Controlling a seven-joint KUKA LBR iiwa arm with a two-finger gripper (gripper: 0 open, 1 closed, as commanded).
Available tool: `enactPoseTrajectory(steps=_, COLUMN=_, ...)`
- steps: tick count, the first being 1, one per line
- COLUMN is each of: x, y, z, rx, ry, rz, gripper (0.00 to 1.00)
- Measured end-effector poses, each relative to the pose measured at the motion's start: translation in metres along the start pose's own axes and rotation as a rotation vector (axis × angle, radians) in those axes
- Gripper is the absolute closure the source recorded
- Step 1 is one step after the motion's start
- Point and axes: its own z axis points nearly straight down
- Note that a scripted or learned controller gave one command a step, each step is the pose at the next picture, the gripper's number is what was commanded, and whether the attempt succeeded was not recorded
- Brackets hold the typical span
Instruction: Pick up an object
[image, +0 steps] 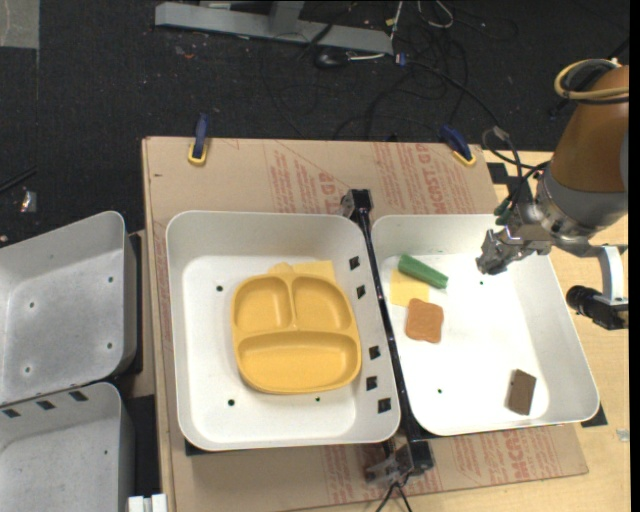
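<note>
Green block near the back of the right bin, partly on a pale yellow piece | tool hovers just right of it, holding nothing, finger state cannot tell | risk: descent off-centre nudges the block or grabs the yellow piece; orange-brown piece close by

You have a divided tray in the left bin, while in the right bin a stick lies far-left, a patty just nearer, and a block near-right.
</note>
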Motion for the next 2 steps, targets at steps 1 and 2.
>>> enactPoseTrajectory(steps=1, x=0.045, y=-0.003, z=-0.004, rx=-0.001, ry=0.0, rz=0.0, gripper=1.0)
enactPoseTrajectory(steps=2, x=0.098, y=-0.004, z=0.002, rx=-0.001, ry=-0.001, rz=0.0, gripper=1.0)
